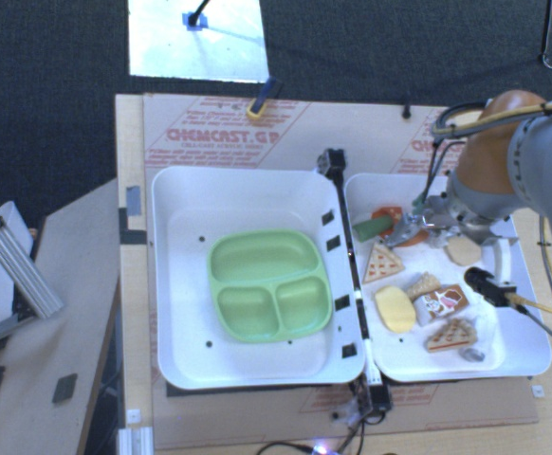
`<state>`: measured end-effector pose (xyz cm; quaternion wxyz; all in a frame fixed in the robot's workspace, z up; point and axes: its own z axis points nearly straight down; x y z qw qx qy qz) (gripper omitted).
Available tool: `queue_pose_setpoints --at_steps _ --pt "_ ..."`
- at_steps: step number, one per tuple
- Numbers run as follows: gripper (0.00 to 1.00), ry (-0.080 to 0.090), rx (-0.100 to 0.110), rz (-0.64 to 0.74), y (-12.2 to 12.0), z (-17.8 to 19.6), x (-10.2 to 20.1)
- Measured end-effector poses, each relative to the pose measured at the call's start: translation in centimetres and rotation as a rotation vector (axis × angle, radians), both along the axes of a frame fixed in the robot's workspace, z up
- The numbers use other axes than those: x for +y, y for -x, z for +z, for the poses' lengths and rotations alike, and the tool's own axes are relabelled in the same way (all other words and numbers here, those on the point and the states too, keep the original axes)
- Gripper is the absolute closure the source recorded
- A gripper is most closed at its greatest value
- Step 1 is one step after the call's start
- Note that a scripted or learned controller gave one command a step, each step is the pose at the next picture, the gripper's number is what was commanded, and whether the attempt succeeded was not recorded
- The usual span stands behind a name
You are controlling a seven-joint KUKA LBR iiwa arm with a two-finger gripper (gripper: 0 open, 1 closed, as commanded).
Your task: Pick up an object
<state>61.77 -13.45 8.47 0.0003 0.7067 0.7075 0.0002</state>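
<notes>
A: Since the grey KUKA arm w/ orange band [504,150] is low over the right white bin [527,354], I'd call this the reach-and-grasp step. The gripper [416,226] sits by a red-orange toy food piece [390,214] at the bin's back-left.

B: Holding it?

A: Can't tell; fingers too small and blurred to read. Next it needs a firm close, then a straight lift.

B: Surroundings?

A: 2 bins on a cardboard-topped bench [219,133]; green 3-compartment plastic tray [268,284] in the left bin [186,254]. Dark carpet [48,64] behind.
</notes>
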Motion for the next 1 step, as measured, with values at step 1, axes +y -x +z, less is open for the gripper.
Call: queue_pose_setpoints --at_steps 1 --pt "1.0 0.001 -0.004 0.0 -0.09 1.14 -0.03"
